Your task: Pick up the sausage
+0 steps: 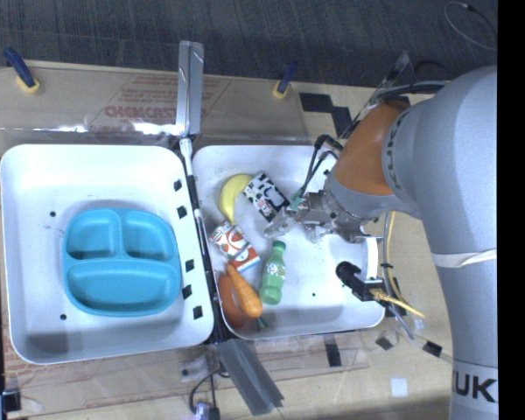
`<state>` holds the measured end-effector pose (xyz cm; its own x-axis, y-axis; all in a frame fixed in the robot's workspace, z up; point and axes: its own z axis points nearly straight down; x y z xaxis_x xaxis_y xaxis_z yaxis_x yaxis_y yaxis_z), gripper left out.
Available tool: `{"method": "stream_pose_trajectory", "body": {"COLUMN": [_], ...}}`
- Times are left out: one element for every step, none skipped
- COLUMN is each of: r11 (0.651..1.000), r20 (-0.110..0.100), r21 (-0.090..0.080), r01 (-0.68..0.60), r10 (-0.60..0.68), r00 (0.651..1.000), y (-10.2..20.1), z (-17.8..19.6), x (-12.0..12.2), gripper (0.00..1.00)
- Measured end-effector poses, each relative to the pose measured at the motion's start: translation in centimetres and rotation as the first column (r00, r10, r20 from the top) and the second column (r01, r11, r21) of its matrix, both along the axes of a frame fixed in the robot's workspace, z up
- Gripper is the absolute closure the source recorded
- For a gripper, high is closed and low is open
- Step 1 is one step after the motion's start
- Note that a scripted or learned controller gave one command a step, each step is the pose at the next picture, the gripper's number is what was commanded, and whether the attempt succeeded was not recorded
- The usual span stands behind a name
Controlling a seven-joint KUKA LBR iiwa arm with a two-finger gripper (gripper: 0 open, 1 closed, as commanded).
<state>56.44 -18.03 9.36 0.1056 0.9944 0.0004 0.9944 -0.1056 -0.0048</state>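
The sausage (228, 308), a brown stubby piece, lies in the near left corner of the right bin (332, 309), against the bin wall. An orange carrot (244, 290) lies on top of it, slanting across. My gripper (283, 220) hovers over the middle of the right bin, up and to the right of the sausage and apart from it. It points left, close to a black-and-white patterned pack (264, 194). I see nothing between its fingers.
A yellow fruit (233, 194), a red-and-white can (231, 241) and a green bottle (274, 272) crowd the right bin's left half. The left bin (26, 191) holds a blue divided tray (121, 261). The arm covers the right bin's right side.
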Motion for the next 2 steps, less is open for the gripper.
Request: {"method": "stream_pose_trajectory", "body": {"r11": [0.999, 0.988], "r20": [0.000, 0.006], "r21": [0.001, -0.001], "r01": [0.044, 0.157], "r10": [-0.044, -0.157], "r00": [0.999, 0.988], "y": [0.5, 4.2], "z": [5.7, 0.1], "x": [-8.8, -4.1], "gripper": [0.00, 0.00]}}
